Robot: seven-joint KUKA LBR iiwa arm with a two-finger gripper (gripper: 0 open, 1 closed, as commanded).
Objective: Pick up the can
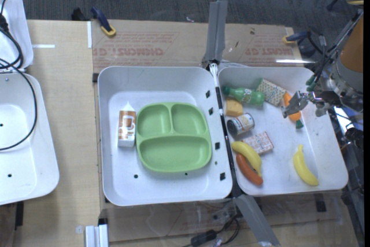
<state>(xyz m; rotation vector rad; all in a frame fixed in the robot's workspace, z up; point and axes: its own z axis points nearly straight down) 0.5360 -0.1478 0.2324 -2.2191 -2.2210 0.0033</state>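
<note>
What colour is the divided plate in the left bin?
Light green, plain; the plate shows clearly in the camera view.

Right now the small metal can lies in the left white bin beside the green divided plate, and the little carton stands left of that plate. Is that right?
Not quite. The small metal can lies in the right white bin, among the toy foods by its left wall. The green divided plate and the little carton to its left are in the left white bin, as the camera view shows.

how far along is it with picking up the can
Nothing looks done yet: the can lies on its side in the right bin, beside the yellow piece and small box. The gripper hangs over the bin's far right, apart from the can. Reaching, gripping and lifting remain.
</note>
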